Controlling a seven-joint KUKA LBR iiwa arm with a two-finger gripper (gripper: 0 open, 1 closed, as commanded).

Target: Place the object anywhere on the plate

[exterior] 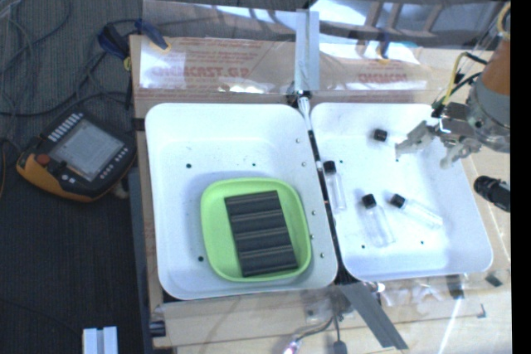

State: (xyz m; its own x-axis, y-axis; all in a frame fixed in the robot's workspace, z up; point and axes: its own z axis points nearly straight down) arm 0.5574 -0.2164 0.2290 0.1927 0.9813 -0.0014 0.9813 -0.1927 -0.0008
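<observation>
Dark grey ribbed rectangular block (261, 233) already lay on the lime-green square plate (214, 203) in the left white bin (166, 145). The gripper (430, 147), jaws spread and empty, hovered above the right bin (473, 236); placement appeared complete.

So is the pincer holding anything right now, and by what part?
Nothing is held. The pincer hangs open above the right bin, apart from the clear vials lying on the bin floor.

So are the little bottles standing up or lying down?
Lying down. All three vials rest on their sides on the right bin's floor, black caps at one end. A loose cap sits apart.
</observation>
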